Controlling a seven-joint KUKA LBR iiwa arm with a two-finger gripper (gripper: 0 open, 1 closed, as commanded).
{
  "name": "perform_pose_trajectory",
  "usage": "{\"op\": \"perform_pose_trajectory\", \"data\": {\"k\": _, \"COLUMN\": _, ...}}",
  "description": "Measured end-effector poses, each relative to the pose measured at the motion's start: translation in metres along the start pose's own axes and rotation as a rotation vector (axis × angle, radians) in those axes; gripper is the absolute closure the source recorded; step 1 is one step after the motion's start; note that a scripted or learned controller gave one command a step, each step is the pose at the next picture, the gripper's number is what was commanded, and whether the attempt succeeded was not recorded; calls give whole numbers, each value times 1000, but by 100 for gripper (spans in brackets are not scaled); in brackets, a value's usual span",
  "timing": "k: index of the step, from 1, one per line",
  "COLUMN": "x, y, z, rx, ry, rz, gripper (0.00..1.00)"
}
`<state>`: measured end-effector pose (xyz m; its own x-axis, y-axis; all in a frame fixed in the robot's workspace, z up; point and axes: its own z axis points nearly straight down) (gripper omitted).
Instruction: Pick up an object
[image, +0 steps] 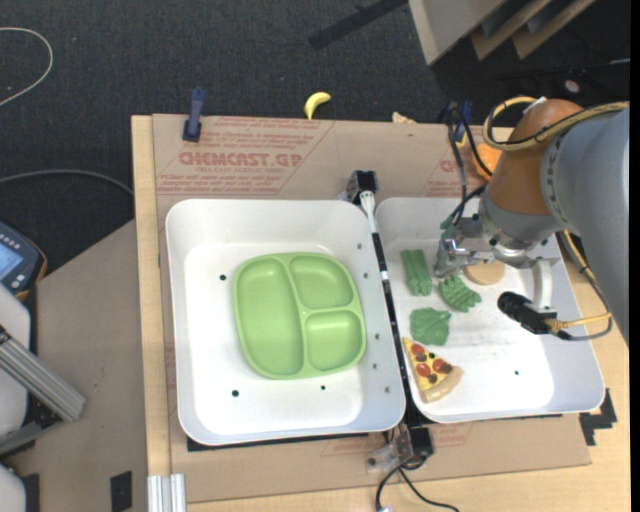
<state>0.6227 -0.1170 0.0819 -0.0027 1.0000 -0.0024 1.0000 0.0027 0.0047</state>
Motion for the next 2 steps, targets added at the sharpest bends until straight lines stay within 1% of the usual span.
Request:
{"op": "perform_pose_trajectory", "data": {"k": 1, "x": 27, "y": 15, "z": -3, "rx": 1, "ry": 2, "rz": 0, "gripper": 100}}
{"op": "perform_pose_trajectory", "data": {"k": 2, "x": 26, "y": 15, "z": -14, "rx": 0, "ry": 0, "rz": 0, "gripper": 100}}
